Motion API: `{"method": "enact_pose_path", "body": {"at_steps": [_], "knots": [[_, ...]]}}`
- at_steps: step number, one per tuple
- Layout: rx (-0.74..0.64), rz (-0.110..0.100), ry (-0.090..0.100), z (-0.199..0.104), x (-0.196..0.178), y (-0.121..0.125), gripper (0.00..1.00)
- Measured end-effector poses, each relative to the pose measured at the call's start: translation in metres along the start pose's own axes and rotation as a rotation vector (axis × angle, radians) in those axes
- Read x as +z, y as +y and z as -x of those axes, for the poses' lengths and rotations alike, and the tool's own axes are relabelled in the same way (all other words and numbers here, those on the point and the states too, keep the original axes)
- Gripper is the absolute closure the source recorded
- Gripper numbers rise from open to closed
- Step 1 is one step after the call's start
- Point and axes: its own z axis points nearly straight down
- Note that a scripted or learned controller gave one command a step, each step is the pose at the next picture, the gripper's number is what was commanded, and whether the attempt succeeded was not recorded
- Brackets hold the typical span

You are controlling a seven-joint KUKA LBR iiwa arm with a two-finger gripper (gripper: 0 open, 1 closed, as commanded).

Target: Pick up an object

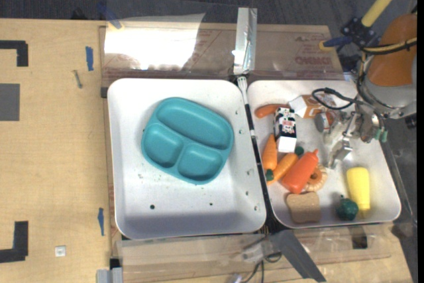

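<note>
- The gripper (341, 139) of the grey arm, orange band above its wrist, hangs low over the right bin (392, 209), toward that bin's far right side; whether it is open or closed cannot be told from this slanted view, and nothing is seen between its metal parts.
- Just below the gripper, near the bin's right rim, a yellow corn-like piece (358, 186) stands on end, with a dark green item (347, 209) beside its base at the near edge.
- Toward the bin's centre lies a large orange carrot (301, 170), resting across a pretzel-shaped toy (317, 179); a brown block (304, 207) sits at the near edge.
- Against the left wall are two smaller carrots (269, 154), a black-and-white carton (286, 126) and a sausage (267, 110) at the far left corner.
- The left bin (132, 202) carries a teal divided plate (188, 139) at its centre.
</note>
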Motion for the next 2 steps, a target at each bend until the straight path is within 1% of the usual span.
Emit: {"method": "enact_pose_path", "body": {"at_steps": [1,2], "knots": [[0.122,-0.006,-0.055,-0.015,-0.001,0.007,0.0],[0.125,-0.007,-0.094,-0.01,-0.017,0.006,1.0]]}}
